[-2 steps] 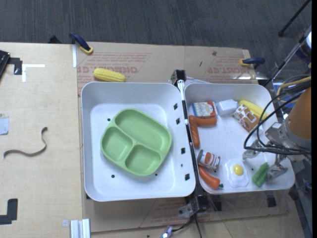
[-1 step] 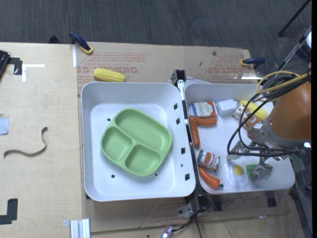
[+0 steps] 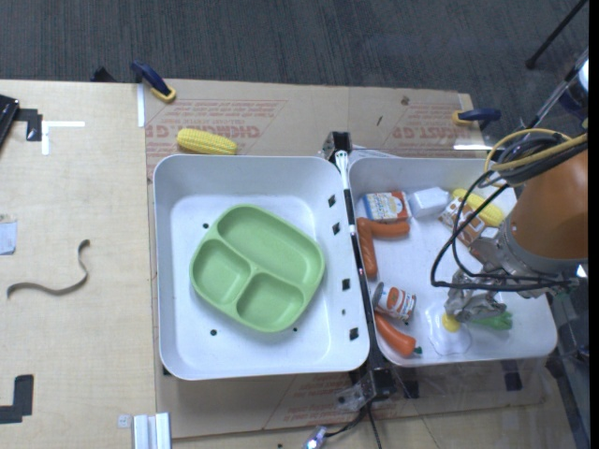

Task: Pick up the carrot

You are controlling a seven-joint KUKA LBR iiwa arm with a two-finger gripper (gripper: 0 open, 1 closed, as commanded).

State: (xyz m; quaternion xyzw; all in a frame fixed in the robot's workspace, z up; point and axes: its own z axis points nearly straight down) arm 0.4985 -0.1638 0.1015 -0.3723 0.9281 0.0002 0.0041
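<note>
Currently the carrot [image 3: 396,336] lies at the near-left corner of the right bin [image 3: 533,344]: a tapered orange piece with a bit of green at its tip, smooth and plastic-looking, flat on the bin floor, angled along the front wall. Just above it sits a small can [image 3: 394,301] with a white and red label, lying tilted. Further up along the left wall is a sausage-shaped orange-red item [image 3: 368,253], then a flat packet [image 3: 384,205] in red and white, and a small white block [image 3: 430,200].

Jaws [image 3: 471,309] hang low over the right half of the same bin, under the orange wrist band [image 3: 554,215], with black and yellow cables looped around. Metal fingers sit above a green leafy item [image 3: 489,321] and a small yellow piece [image 3: 451,323]; can't tell whether they are released or clenched, and nothing is visibly between them. Carrot is to the camera-left of the jaws and slightly nearer the front wall, apart from them, not touching.

Left bin [image 3: 168,344]: matte green three-compartment plate [image 3: 257,267], rounded corners. A yellow corn cob [image 3: 207,140] lies on the counter's cardboard [image 3: 309,120] behind it.
</note>
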